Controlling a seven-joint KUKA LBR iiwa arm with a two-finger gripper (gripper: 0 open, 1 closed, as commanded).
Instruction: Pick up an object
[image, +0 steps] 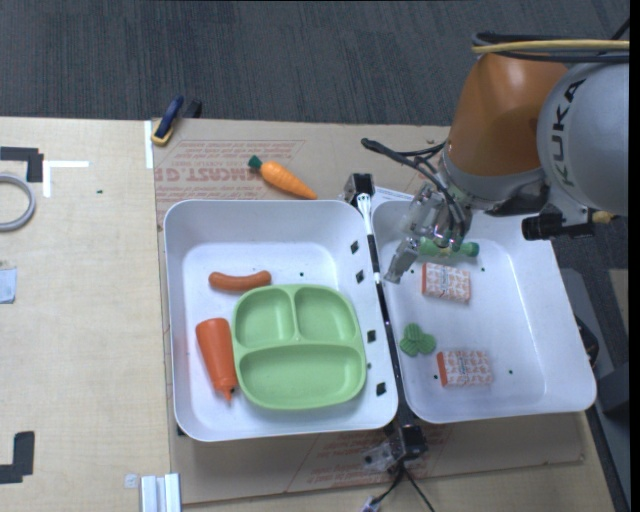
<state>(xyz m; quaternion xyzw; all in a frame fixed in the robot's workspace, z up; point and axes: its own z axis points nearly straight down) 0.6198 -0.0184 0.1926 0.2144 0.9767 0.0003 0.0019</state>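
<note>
Gripper (428, 245) hangs over the upper-left part of the right bin (545, 395), and we read one grey finger reaching down toward seven o'clock near the bin's left wall; whether the fingers stand apart or closed, we cannot tell. A small green piece (455, 247) sits right at the fingertips, but we cannot say whether it is a toy held there or part of the tool, so we count nothing as grasped.

As we judge it, the pick is not yet done: every candidate object lies on a bin floor. In the right bin a red-and-white packet (446, 282) rests just at five o'clock of the gripper, a second red-and-white packet (466, 367) lies toward the bin's six o'clock, and a green leafy toy (418, 341) sits between them, nearer the left wall. What is left is the whole of closing on one thing and lifting it.

In the left bin (185, 300) we see a green divided plate (299, 346), a toy sausage (240, 281) at its eleven o'clock and a toy carrot (216, 356) just beside its nine o'clock edge. Both bins rest on a cardboard sheet (225, 165), where another toy carrot (283, 177) lies beyond the left bin at twelve o'clock. A blue-and-yellow marker (168, 119) lies at the sheet's far corner, with dark carpet (250, 55) behind
</note>
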